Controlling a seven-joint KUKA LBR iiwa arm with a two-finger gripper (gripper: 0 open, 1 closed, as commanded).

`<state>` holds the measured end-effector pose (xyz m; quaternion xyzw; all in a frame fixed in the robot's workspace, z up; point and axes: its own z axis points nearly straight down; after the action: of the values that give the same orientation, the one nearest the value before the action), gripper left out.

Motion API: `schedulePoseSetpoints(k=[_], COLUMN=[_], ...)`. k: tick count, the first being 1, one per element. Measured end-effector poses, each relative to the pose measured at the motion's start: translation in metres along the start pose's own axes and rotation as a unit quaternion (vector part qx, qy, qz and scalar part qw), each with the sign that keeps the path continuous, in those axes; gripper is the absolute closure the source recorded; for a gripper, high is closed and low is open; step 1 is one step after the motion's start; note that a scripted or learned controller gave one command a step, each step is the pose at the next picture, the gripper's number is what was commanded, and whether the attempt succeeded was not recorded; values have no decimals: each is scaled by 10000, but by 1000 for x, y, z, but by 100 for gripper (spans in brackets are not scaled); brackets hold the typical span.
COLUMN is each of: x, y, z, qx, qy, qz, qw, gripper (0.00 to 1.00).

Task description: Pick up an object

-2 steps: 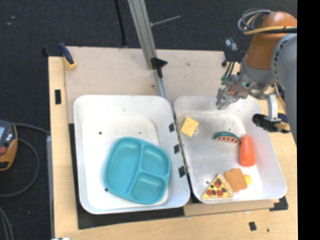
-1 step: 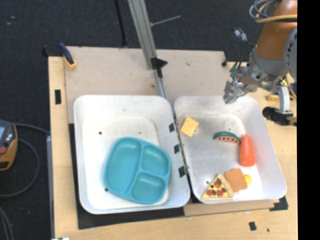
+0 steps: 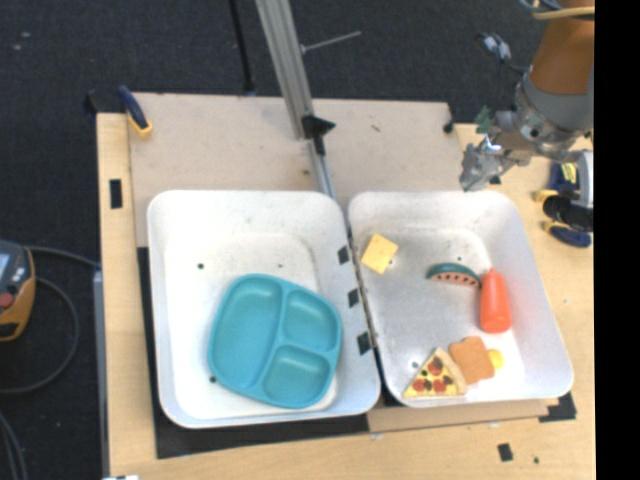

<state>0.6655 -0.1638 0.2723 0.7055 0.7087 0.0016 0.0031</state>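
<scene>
The right bin (image 3: 530,268) holds a yellow cheese block (image 3: 379,254), a watermelon slice (image 3: 456,275), an orange carrot-like piece (image 3: 495,301), a toast-coloured piece (image 3: 472,359) and a pizza slice (image 3: 434,378). My gripper (image 3: 478,169) hangs above the bench just past the right bin's far edge, apart from all of them. Nothing shows between its tips.
In the left bin (image 3: 180,228) lies a turquoise divided plate (image 3: 275,340). A metal post (image 3: 290,68) rises slantwise behind the bins. Blue-and-yellow clamps (image 3: 565,218) sit at the bench's right edge, and another (image 3: 135,110) lies at the far left corner.
</scene>
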Motion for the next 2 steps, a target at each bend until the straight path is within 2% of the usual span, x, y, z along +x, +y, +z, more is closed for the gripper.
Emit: schedulePoseSetpoints(k=[1, 2], x=[54, 112], y=[-1, -1], z=[-6, 5], qx=[20, 33], qy=[14, 12], qz=[-12, -12], qw=[10000, 10000], gripper=[100, 100])
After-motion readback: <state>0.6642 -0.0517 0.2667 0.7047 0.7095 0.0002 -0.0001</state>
